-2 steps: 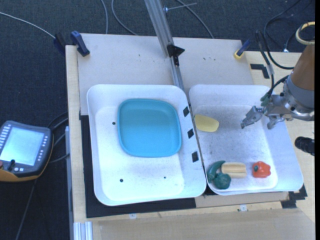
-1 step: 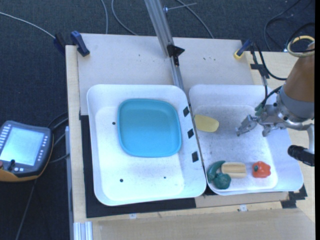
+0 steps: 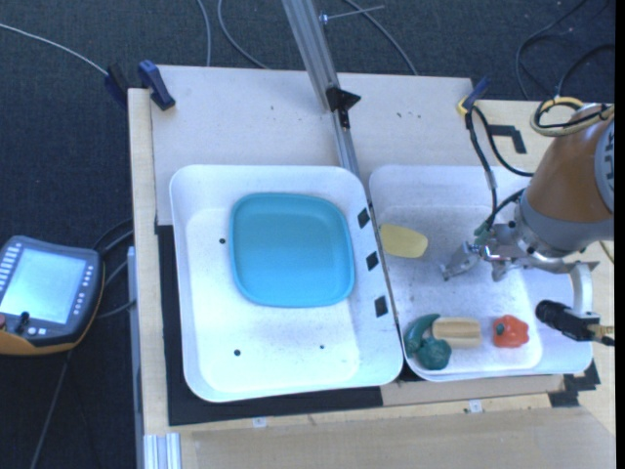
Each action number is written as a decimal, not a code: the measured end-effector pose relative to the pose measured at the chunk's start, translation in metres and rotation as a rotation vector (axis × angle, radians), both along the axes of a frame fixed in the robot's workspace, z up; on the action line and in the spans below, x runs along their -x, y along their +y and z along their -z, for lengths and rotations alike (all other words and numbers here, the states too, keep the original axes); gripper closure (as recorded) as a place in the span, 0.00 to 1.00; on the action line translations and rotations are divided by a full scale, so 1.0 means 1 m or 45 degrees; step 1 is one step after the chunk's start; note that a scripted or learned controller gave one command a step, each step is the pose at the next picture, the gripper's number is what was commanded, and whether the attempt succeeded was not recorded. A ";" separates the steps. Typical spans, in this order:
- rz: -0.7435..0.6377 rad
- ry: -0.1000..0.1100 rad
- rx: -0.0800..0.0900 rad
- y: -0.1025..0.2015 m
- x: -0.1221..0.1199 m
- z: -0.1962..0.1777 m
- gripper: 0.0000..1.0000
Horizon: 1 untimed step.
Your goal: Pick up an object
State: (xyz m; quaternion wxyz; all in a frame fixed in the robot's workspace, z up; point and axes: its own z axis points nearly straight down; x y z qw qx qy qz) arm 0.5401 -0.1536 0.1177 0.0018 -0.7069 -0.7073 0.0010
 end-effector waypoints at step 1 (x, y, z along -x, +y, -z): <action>0.000 -0.003 0.001 0.000 0.000 0.023 0.00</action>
